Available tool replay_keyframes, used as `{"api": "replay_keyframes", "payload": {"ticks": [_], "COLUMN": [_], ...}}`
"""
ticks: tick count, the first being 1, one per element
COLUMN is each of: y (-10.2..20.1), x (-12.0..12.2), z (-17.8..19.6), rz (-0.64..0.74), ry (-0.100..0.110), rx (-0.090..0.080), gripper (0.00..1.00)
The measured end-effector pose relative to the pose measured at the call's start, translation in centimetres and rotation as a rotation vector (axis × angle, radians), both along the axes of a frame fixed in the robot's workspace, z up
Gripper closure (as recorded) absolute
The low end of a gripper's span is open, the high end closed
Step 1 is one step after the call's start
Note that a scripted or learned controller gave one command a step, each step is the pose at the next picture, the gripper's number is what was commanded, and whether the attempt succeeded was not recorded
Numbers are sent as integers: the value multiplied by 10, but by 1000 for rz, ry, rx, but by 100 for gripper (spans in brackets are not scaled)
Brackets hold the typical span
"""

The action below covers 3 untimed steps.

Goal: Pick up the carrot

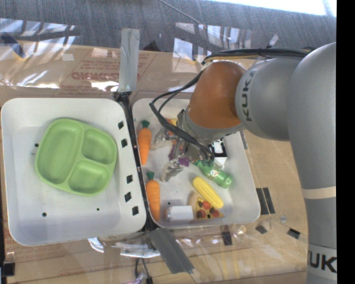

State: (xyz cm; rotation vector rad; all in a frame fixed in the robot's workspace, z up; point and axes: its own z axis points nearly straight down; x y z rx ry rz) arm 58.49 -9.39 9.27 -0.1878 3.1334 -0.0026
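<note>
Presently, two orange plastic toy carrots with green tops are noted in the right white bin [248, 176], both lying along its left wall. The upper carrot [144, 145] lies lengthwise with its leaf end towards the far side; the lower carrot [153, 197] lies nearer the front corner, just beside a small white block [178, 212].

The two-finger gripper [176, 158] is seen low over the middle of the same bin, beneath the orange wrist band, to the right of the upper carrot and apart from it. Whether it is spread or pressed together cannot be told; nothing is seen held.

A yellow toy corn cob [207, 192] and a green toy bottle [216, 175] lie to the right of the gripper. A green divided plate [77, 155] sits in the left white bin [12, 176].

Handling judgement: each carrot is expected to be light, rigid and smooth, hence prone to slipping. A hold across the thick middle, crosswise to its length, is advised. Closeness to the wall is likely to restrict one finger.
</note>
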Motion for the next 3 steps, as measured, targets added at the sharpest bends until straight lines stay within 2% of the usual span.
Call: {"api": "replay_keyframes", "payload": {"ticks": [1,2,3], "y": [-23,-22,5], "x": [-62,-12,58], "z": [117,114,62], "rz": [-286,-742,-736], "ry": [-3,1,5], "rx": [1,2,1], "gripper": [0,0,0]}}
